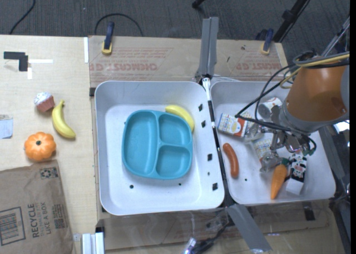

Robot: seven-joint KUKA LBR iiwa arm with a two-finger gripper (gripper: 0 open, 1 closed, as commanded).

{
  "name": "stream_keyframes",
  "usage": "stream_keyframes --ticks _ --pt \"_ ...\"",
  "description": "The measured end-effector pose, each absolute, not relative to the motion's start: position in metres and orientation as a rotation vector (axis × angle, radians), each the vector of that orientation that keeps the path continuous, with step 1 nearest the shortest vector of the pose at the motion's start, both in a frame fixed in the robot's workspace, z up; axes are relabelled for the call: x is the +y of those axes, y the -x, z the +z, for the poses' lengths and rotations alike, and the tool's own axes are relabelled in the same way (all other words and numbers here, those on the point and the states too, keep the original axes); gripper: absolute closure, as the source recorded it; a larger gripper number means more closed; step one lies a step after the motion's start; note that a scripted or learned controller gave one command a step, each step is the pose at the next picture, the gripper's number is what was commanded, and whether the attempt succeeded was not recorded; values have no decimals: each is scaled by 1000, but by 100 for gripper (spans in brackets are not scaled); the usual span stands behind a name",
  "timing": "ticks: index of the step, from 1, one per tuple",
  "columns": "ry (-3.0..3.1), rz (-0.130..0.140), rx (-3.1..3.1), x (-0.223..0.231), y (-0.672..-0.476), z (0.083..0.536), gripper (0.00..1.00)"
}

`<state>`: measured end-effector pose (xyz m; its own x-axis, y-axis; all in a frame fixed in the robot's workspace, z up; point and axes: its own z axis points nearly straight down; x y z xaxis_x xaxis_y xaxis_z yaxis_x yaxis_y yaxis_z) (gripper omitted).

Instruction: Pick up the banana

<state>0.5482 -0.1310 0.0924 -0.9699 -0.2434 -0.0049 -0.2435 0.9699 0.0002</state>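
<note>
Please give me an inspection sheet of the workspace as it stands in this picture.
Surface: two white bins side by side, left bin, right bin, on a cardboard-covered bench.
Job's things: banana in left bin, at the blue tray's upper right edge; a second banana outside on the bench.
Clutter: right bin holds sausage, carton, carrot; bench holds pumpkin, cupcake.
End effector: over right bin.
Cables: black cables on the arm.
Surroundings: grey carpet, stands.
</note>
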Motion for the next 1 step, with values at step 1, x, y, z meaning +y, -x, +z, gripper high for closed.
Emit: stream_keyframes --ticks 1 --pt "682 0 3063 -157 -494 166 0"
